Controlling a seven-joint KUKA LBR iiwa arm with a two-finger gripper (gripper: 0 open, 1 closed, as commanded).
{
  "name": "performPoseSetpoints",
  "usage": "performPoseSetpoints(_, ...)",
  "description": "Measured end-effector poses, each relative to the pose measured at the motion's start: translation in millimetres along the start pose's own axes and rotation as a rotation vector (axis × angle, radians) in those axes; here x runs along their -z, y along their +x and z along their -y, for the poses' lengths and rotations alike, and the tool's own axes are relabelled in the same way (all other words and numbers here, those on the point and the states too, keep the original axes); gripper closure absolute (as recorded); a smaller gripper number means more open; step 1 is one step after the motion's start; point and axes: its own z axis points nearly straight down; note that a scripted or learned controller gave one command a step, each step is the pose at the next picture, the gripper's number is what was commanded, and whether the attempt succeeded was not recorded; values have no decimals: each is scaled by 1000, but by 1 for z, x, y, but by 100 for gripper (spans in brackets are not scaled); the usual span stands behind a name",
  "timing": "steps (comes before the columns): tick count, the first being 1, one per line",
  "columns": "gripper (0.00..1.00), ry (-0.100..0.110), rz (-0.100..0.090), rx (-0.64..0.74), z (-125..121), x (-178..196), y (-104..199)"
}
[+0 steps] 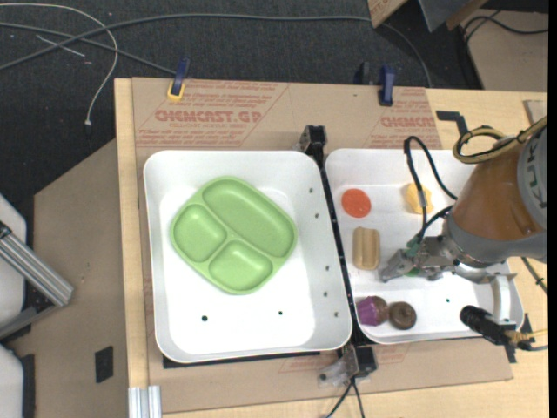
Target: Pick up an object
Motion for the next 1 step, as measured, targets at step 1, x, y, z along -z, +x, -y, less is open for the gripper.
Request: performPoseSetpoints(1,100,-5,1,0,-1,13,0)
